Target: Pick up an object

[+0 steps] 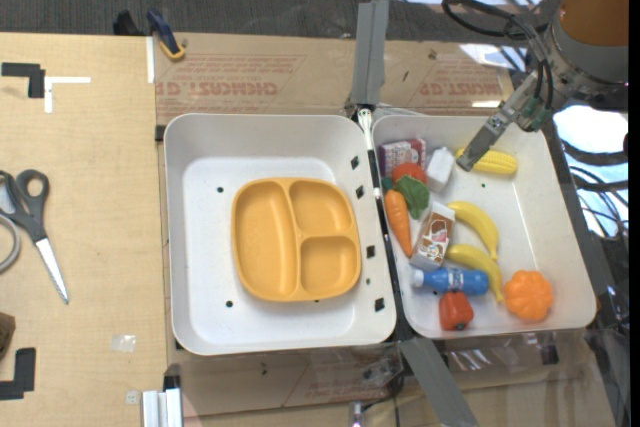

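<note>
The right bin point(560, 215) holds several toy foods. A yellow corn cob point(498, 164) lies at its back, with my gripper point(468, 156) slanting down from the upper right so that its tip sits just left of the cob and right of a white cube point(438, 165). Nothing is visibly lifted. Other pieces are a pink box point(400, 153), a red and green vegetable point(410, 183), a carrot point(399, 221), two bananas point(478, 223), a snack packet point(433, 237), a blue bottle point(452, 282), a red pepper point(455, 311) and an orange pumpkin point(528, 295).
The left bin point(195, 215) holds a yellow divided plate point(297, 238). Scissors point(36, 233) lie on the wooden bench at far left. A grey bar point(369, 55) stands behind the gap between the bins, and cables point(490, 15) hang near the arm at back right.
</note>
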### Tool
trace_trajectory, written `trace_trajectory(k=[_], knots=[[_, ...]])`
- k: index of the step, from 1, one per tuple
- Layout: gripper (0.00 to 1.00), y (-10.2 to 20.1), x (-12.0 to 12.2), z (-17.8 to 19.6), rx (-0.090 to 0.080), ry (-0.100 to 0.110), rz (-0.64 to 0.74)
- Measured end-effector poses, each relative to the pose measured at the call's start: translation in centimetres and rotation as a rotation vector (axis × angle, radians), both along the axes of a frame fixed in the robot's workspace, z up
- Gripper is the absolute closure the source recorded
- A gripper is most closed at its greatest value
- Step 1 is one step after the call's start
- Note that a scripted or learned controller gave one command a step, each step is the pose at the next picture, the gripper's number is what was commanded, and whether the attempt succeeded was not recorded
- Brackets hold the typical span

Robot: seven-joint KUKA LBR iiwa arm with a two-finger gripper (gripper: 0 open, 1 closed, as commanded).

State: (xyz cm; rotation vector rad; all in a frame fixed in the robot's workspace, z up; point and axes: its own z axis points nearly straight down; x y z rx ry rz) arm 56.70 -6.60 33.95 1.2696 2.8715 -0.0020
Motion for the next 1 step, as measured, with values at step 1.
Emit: trace_trajectory(k=[1], knots=[[0.00,-5.36,-5.99,-15.43,0.001,0.002,-0.249]])
